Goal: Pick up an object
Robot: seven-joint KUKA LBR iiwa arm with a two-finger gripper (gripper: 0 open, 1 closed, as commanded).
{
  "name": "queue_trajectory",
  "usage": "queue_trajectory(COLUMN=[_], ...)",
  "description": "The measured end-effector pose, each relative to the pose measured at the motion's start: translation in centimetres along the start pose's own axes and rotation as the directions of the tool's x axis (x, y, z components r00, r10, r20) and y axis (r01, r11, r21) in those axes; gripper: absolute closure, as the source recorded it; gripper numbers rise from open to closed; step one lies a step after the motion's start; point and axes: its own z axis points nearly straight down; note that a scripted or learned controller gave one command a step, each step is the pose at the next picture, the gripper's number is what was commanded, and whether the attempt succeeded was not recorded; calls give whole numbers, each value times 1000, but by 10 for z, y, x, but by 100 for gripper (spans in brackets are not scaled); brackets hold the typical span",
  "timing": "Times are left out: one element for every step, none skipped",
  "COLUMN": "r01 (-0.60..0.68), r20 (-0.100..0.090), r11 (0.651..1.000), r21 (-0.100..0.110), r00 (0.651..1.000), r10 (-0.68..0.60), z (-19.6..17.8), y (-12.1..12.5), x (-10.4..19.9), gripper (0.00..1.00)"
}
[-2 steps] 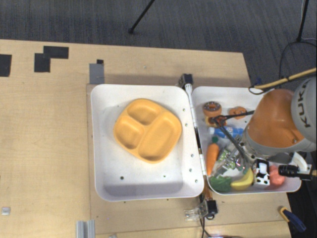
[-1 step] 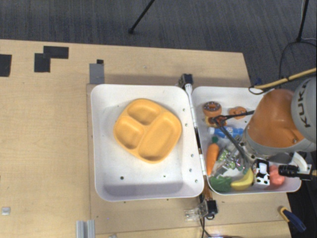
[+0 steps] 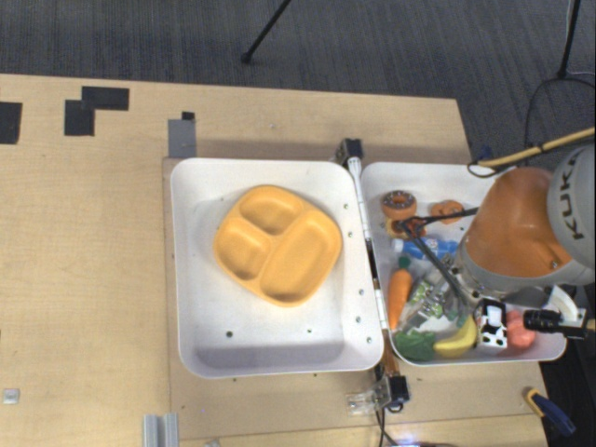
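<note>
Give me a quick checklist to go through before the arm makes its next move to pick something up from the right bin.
1. Hand is over the right bin, among the toys: ok.
2. Something seen between its fingers: cannot tell; the cluttered toys and the arm's orange band hide that spot.
3. Reachable targets nearby: ok. The carrot lies just left of the hand, and the banana lies at the near wall.
4. Clear space around a target: not ok. The banana touches the green toy, and pieces crowd together.
5. Left bin holds only the orange divided plate, well away from the arm: ok.
</note>
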Motion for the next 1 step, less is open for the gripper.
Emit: queue_trajectory(r01=[0], r20=[0], r11=[1000], r21=[0], r00=[1000], r10=[0], z=[0], y=[0], x=[0], gripper=[0])
